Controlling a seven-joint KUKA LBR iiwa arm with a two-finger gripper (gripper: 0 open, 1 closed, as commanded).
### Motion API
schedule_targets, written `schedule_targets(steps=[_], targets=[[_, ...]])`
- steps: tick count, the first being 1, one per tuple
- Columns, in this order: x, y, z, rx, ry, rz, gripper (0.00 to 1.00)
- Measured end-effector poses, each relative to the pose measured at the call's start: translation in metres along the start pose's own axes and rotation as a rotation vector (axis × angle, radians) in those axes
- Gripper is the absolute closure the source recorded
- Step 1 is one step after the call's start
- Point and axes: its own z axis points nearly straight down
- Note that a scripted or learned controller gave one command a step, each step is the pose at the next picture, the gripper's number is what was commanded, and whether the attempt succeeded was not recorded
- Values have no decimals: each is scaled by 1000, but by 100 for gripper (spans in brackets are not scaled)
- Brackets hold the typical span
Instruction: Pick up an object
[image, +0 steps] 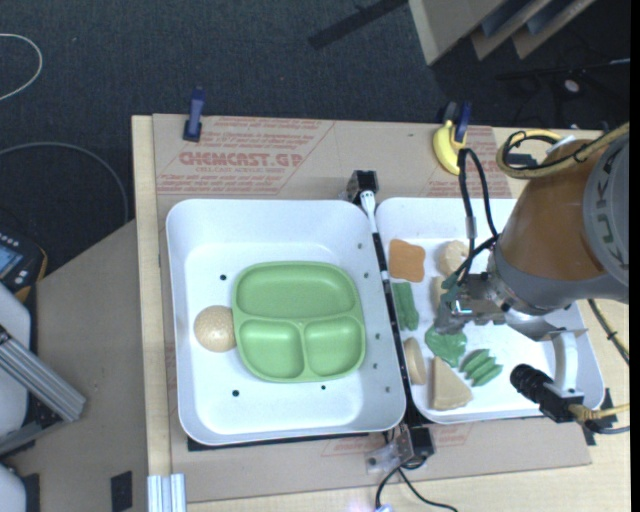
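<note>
Claw (452, 312) low in the right bin (580, 345), tips just above a green leafy piece (447, 345) (touching or not, can't tell). Open or closed: can't tell, too small and blurred. Nearby: green pod (482, 367), tan wedge (447, 387), long green piece (405, 305), orange square (406, 259), pale ball (452, 256). Left bin (190, 300): green divided tray (298, 320), beige ball (214, 327) touching its left side.

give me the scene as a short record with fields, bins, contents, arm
left bin: green tray with three compartments; tan ball touching its left edge
right bin: orange block, green strip, green pods, tan wedge, pale ball
arm: over right bin
pincer: low, above a green leafy piece
</note>
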Motion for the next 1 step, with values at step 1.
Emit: schedule_targets(steps=[1], targets=[[0,1,-10,-2,-1,0,100]])
